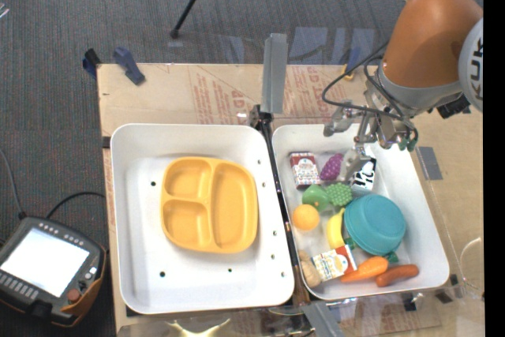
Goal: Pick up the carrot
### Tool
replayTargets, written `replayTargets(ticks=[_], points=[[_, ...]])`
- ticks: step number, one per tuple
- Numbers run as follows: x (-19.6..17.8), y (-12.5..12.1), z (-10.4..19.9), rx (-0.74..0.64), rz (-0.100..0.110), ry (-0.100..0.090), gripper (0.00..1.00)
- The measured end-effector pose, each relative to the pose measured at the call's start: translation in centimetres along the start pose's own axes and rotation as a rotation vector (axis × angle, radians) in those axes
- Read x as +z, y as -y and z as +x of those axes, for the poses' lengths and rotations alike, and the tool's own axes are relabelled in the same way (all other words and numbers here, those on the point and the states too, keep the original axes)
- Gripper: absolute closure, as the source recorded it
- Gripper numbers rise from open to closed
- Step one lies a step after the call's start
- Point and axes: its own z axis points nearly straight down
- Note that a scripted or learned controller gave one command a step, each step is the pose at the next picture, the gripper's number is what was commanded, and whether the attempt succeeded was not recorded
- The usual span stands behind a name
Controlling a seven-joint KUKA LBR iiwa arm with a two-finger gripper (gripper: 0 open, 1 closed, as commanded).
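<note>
The carrot is orange and lies flat at the front of the right bin, between a small juice carton and a reddish sausage-like piece. My gripper hangs over the back of the same bin, under the orange wrist band, well behind the carrot and apart from it. A black-and-white item sits just below the gripper. Nothing shows in the gripper.
The right bin is crowded: a teal bowl, an orange ball, a yellow banana, a green vegetable, purple grapes, a brown can. A yellow divided plate sits in the left bin.
</note>
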Motion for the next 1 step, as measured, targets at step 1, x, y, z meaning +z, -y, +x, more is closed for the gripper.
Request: replayTargets(ticks=[1], points=[[4.56,-4.85,4.99,-0.235,-0.001,-0.003,0.0]])
